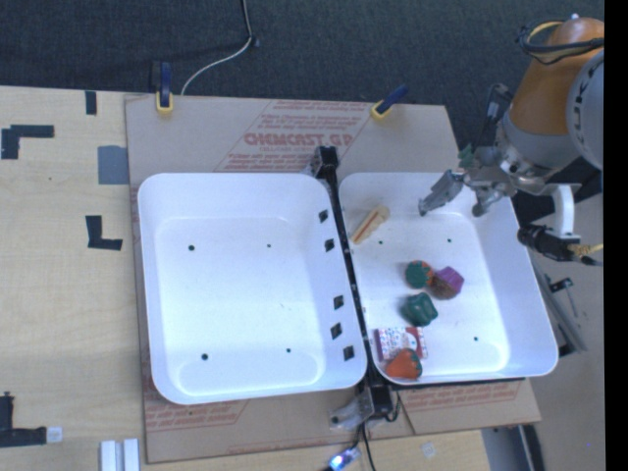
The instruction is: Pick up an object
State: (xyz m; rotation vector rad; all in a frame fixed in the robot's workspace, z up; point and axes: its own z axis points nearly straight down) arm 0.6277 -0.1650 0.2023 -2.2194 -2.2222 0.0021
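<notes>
While the hand (pixel 457 196) hovers spread, a purple block (pixel 448 282) lies beside green ones

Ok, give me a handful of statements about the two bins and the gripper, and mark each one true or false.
1. The gripper is over the right bin. True.
2. The wooden stick lies in the left bin. False: it lies in the right bin, near the divider.
3. The purple object touches a green object. True.
4. The gripper holds the orange object. False: that lies at the right bin's near edge, apart from the gripper.
</notes>
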